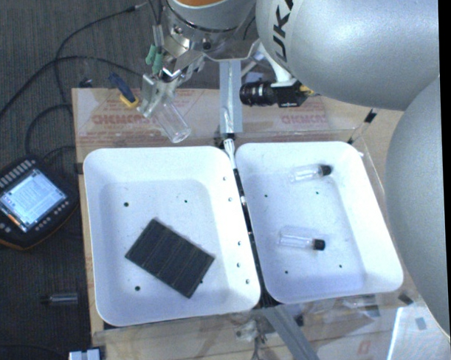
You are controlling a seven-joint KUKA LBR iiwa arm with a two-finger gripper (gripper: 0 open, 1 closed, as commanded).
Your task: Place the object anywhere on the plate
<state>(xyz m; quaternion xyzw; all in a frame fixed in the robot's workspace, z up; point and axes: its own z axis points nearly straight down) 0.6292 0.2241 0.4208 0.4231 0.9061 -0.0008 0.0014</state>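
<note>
Hand (157, 88) is hovering over the bench (98, 121), just behind the back rim of the left bin (95, 239); a clear tube (175, 126) is hanging at its tip, slanting down and twd the bin; can't tell whether it's a gripped vial or part of the hand itself, so grip state = can't tell.

Plate (169, 257), dark, ribbed, rectangular, is lying flat and turned at an angle on the left bin's floor, well below the hand in the view, nearly straight under it; nothing is sitting on it.

Two more vials are lying on their sides in the right bin (375, 229), well off to the hand's lower right in the view: upper vial (312, 172) and lower vial (301, 241), each clear w/ a black cap, well apart from each other.

Handling, judging by looks: vials are prob. light, stiff, smooth and slippery, maybe breakable if glass; being round, they're likely rolling when nudged or dropped; best hold is across the mid-body, squeezing gently; the release should be low over the plate, tube lying along the ribs if poss., so it isn't rolling off.
</note>
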